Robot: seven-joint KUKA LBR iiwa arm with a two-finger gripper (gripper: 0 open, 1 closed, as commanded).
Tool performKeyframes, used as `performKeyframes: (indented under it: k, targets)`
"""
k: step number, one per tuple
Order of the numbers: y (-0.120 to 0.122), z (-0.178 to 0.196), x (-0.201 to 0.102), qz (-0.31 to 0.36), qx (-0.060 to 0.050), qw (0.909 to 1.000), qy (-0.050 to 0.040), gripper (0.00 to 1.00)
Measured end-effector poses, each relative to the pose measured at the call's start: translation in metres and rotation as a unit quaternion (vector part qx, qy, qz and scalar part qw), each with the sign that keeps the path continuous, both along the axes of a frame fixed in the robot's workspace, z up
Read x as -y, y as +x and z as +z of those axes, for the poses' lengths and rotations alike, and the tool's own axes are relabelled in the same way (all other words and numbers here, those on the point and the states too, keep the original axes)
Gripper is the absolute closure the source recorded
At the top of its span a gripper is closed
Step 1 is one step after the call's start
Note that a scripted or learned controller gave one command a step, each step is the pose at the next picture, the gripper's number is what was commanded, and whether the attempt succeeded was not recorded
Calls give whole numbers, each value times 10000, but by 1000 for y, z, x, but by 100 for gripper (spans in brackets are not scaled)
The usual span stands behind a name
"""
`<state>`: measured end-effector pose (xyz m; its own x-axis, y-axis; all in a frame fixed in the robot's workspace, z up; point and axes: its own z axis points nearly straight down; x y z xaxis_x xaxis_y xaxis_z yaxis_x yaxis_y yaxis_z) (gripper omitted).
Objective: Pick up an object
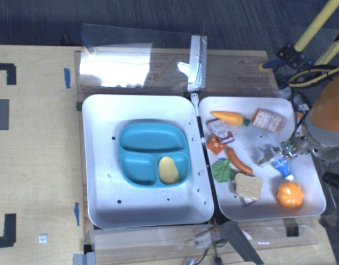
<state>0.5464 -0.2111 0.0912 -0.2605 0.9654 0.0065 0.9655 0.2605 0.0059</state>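
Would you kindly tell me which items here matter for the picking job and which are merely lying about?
Job: gripper; right bin with carrot, sausage, bread slice, orange pumpkin.
Lying about: left bin, blue tray, yellow lemon.

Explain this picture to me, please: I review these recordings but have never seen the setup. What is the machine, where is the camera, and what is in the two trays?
The one camera looks down at a slant on a wooden bench with two shallow white bins. The left bin holds a blue divided tray with a yellow, potato-like piece in its lower right compartment. The right bin holds toy food: a carrot, a sausage, a slice of bread, a green leafy piece, an orange pumpkin-like piece, some small packets and a blue-and-white item. The machine is a robot arm, grey with an orange band, reaching in from the right. Its pincer is low over the right bin, near the blue-and-white item. I cannot tell whether it grips anything.
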Motion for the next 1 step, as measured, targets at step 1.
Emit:
performKeyframes:
  k: [1]
  targets:
    - [0, 10, 3, -18, 15, 10000, -30, 100]
